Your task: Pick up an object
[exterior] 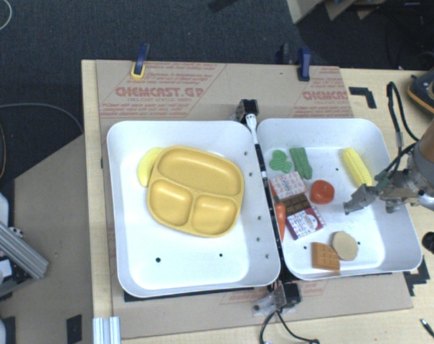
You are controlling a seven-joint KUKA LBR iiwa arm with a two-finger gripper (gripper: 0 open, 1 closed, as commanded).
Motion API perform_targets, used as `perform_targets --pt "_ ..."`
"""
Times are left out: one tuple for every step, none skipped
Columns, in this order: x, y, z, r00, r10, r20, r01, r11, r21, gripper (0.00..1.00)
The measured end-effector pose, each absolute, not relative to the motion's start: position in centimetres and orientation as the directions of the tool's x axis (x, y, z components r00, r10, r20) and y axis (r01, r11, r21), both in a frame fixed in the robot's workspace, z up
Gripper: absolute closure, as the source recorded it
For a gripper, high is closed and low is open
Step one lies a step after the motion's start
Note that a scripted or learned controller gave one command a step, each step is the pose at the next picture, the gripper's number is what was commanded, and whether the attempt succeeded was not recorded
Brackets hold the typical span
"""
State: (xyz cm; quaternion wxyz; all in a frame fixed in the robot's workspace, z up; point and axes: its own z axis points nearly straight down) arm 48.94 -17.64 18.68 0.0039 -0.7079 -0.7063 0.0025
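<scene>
Dark carpet around the counter (202,84). Gripper (360,198) hung over right bin (399,256), opening unclear, nothing visibly held. Best lowered straight onto corn (356,165), clear of tomato (322,190).

Small food items: corn cob (356,165), red tomato (322,191), cracker (325,256), loose in right bin (399,253)

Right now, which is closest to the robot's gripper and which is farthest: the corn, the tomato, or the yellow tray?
From the gripper:
1. Corn, just above it in the right bin.
2. Tomato, to its left in the same bin.
3. Yellow tray, far away in the left bin.
</scene>
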Motion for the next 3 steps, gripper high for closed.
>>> perform_targets --pt "49.2 -17.7 19.1 0.000 1.000 0.000 1.000 0.000 0.000 0.00" --pt "49.5 -17.5 14.8 0.000 1.000 0.002 1.000 0.000 -0.006 0.00" --pt "49.0 -16.7 10.2 0.000 1.000 0.003 1.000 0.000 -0.007 0.00"
